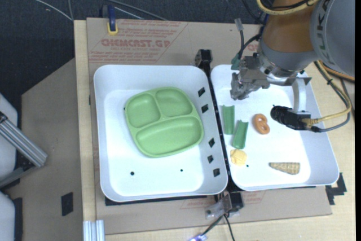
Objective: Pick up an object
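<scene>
objects for picking lie in the right bin point(321, 169): two green sticks point(228, 119), one orange ring point(260, 123), one yellow lump point(238, 157), one tan ridged cone point(285, 167). one smooth green three-compartment plate point(163, 121) sits in the left bin point(107, 121). cardboard point(141, 36) behind reads "chemcast gp". the gripper point(241, 87) hovers over the right bin's far corner; i cannot tell its state.
</scene>
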Motion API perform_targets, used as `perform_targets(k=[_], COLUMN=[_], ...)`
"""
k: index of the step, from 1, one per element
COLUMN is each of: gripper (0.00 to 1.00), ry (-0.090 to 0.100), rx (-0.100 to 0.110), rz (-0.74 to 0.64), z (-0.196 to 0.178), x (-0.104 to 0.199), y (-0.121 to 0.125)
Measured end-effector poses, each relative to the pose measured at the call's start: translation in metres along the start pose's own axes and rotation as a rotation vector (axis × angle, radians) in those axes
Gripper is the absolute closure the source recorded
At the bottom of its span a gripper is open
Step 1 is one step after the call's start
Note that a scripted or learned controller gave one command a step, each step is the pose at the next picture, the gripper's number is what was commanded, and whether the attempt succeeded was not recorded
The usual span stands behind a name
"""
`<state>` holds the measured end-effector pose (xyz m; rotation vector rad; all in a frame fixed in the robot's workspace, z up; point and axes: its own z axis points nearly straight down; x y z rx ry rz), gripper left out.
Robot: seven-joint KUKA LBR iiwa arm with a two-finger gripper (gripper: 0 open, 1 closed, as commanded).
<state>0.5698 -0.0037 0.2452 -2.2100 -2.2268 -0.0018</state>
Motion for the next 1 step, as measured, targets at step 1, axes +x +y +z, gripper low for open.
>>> perform_targets(k=[1], gripper=[1.00], ry=[-0.001], rx=[0.002], rz=[0.001], z=[0.0140], x=[0.0580], y=[-0.0051])
